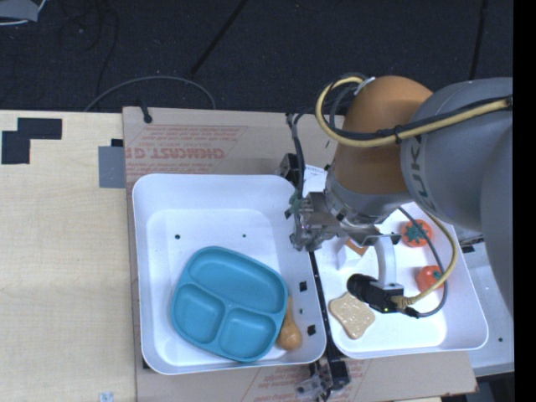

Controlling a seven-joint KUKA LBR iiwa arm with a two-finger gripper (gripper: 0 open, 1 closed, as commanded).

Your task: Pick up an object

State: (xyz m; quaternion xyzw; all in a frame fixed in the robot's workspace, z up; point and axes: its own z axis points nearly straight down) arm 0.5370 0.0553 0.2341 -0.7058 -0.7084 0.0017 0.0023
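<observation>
White were the two shallow bins side by side on the table [59,266], and the gripper [303,229] hung right over the wall they share, just above the middle of the frame. I couldn't tell whether it was open or closed; it was a dark knot of metal under the grey and orange arm [394,149], and nothing showed in its grasp.

Every loose thing lay apart from it. The blue divided plate [228,304] sat to its lower left in the left bin [167,216]. A small tan, pear-shaped piece [290,332] was tucked against the plate's right edge, below the gripper. In the right bin [456,329] a slice of toast [352,315] lay to the gripper's lower right. An orange-red piece with a green top [414,233] lay further right by the arm, and another red piece [429,276] sat just below that.

Under the bins lay a brown cardboard sheet [201,149] with red print running upside down along its upper edge. The big word looked like "CHEMCAST"; the rest was too small to read.
</observation>
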